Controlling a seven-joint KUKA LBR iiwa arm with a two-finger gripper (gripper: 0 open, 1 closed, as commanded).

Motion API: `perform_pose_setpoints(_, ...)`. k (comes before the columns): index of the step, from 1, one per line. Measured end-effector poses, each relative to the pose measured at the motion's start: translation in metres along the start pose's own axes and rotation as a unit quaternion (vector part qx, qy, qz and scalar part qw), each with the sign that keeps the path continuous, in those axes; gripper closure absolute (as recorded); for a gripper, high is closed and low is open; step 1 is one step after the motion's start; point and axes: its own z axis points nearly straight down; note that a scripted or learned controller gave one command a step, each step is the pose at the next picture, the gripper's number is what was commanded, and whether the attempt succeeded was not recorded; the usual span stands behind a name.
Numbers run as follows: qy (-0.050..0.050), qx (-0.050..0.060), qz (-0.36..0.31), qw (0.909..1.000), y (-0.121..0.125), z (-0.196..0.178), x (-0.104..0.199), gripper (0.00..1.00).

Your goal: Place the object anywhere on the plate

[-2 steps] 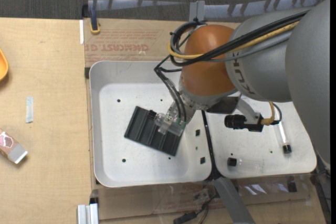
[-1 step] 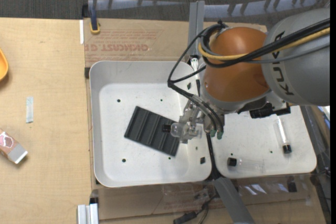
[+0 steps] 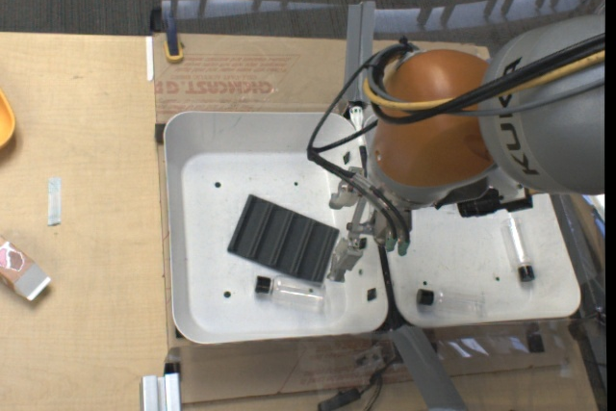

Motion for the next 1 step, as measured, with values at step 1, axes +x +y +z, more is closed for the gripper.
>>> perform_pose_setpoints(1, -0.004, -0.001, -0.319, 0.9478, 0.0324, 0.0973, -0.0008, 0.0)
